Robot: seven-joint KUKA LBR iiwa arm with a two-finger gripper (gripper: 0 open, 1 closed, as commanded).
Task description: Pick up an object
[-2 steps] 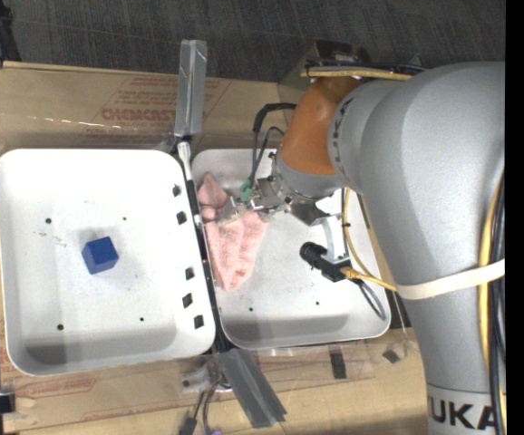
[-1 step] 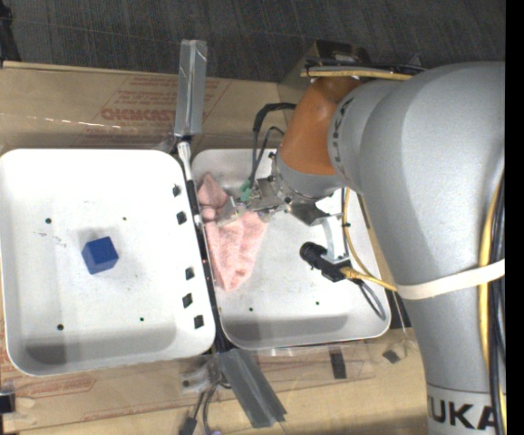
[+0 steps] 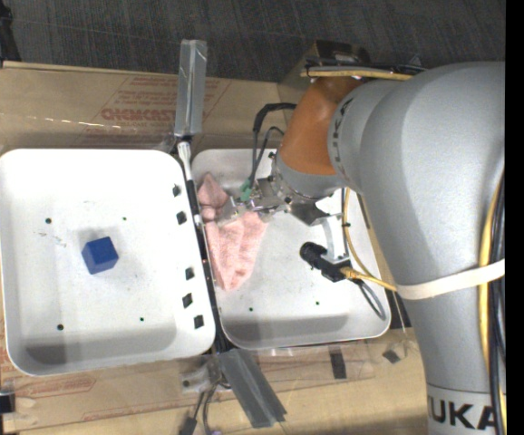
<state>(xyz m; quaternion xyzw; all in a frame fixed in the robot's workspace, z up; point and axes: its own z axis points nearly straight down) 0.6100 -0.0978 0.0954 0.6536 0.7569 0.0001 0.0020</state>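
Two white bins sit side by side on the tabletop [image 3: 81,93]. Left bin [image 3: 26,243] holds a blue cube [image 3: 100,254], well apart from the arm. Right bin [image 3: 289,320] holds a pink cloth [image 3: 235,243], lying against the bin's left wall. Grey arm [image 3: 425,179] reaches into the right bin; the jaws [image 3: 248,198] sit at the cloth's upper edge, touching it or just above. Whether the jaws are wide, narrow or gripping cloth cannot be determined.
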